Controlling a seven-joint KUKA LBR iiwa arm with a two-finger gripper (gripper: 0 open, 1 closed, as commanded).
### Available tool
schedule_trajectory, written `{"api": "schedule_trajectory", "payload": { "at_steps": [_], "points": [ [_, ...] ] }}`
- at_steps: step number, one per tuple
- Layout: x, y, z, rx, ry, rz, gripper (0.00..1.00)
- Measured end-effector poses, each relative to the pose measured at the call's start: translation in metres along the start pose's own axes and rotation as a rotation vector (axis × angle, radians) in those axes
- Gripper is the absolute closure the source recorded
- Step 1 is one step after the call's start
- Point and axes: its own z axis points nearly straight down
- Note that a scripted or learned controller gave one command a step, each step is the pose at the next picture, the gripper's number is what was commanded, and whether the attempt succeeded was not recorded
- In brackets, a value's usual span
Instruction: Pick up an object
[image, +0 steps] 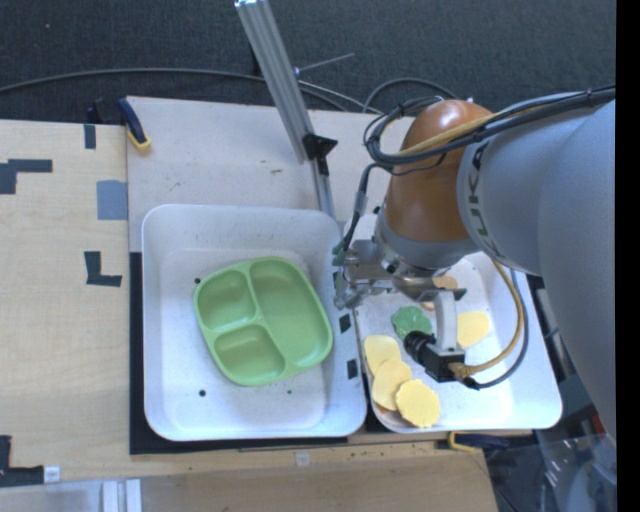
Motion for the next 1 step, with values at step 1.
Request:
{"api": "schedule_trajectory", "payload": {
  "at_steps": [1],
  "points": [
    [0.0494,0.02,-0.0091,-0.002,0.0,0.001,1.0]
  ]
}}
